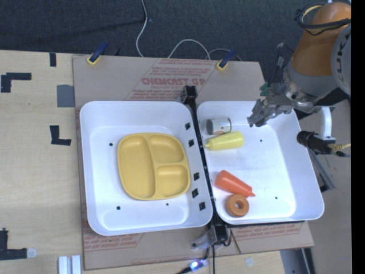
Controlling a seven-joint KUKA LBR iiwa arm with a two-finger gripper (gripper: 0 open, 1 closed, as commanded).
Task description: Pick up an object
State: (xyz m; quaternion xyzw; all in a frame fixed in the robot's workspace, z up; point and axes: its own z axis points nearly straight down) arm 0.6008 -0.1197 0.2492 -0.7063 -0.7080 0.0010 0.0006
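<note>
Inside the right bin (285,170) lie a yellow bottle (225,141), carrot (233,183), doughnut (237,205) and can (218,125); the gripper (258,119) state is unclear.

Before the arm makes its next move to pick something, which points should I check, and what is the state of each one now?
1. Objects in the right bin: yellow bottle, small can, carrot, donut. Ok.
2. Gripper above the right bin: ok, at its upper edge.
3. Gripper lined up over an object: not ok; the can and bottle lie to its left.
4. Object held: cannot tell.
5. Objects apart from each other: not ok; can and bottle are close, carrot and donut nearly touch.
</note>
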